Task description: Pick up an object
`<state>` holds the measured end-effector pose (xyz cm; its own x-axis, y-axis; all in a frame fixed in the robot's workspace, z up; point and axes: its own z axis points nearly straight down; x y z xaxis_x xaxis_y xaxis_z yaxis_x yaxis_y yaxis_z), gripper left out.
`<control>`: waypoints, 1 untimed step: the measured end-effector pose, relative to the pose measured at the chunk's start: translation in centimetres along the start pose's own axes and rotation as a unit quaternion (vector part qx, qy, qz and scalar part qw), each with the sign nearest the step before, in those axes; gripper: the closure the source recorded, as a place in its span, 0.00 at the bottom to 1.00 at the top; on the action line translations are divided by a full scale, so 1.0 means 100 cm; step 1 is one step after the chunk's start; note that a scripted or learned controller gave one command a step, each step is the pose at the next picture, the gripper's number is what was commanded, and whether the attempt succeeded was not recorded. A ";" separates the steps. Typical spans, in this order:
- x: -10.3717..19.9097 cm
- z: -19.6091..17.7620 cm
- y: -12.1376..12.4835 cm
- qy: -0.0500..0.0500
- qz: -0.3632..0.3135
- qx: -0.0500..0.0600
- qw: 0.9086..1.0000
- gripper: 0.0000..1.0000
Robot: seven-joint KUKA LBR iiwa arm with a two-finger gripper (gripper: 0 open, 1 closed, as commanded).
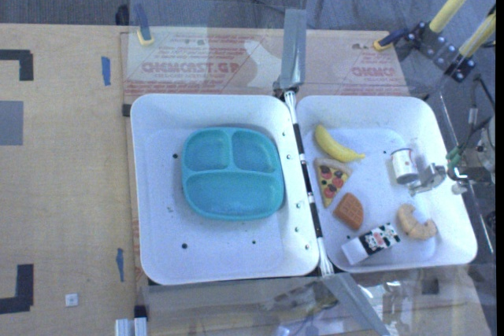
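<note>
The right bin (pixel 441 122) holds a yellow banana (pixel 336 145), a pizza slice (pixel 331 179), a brown waffle piece (pixel 349 210), a black-and-white milk carton (pixel 372 242), a croissant (pixel 416 223) and a small silver can (pixel 402 164) lying on its side. My gripper (pixel 429 179) reaches in low from the right edge. Its grey metal tip sits just right of and below the can, above the croissant. Whether it touches the can is unclear.
The left bin (pixel 153 169) holds a teal divided plate (pixel 232 173). Yellow poles with a black clamp (pixel 441 47) stand at the back right. Cables and a green part (pixel 461 161) hang beside the right bin's right wall.
</note>
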<state>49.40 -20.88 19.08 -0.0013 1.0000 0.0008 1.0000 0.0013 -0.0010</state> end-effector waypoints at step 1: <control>-0.002 0.098 0.093 -0.001 -0.104 -0.002 0.995 0.00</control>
<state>58.68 -21.03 9.31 -0.2077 0.9782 -0.0014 0.9782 0.2077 0.0023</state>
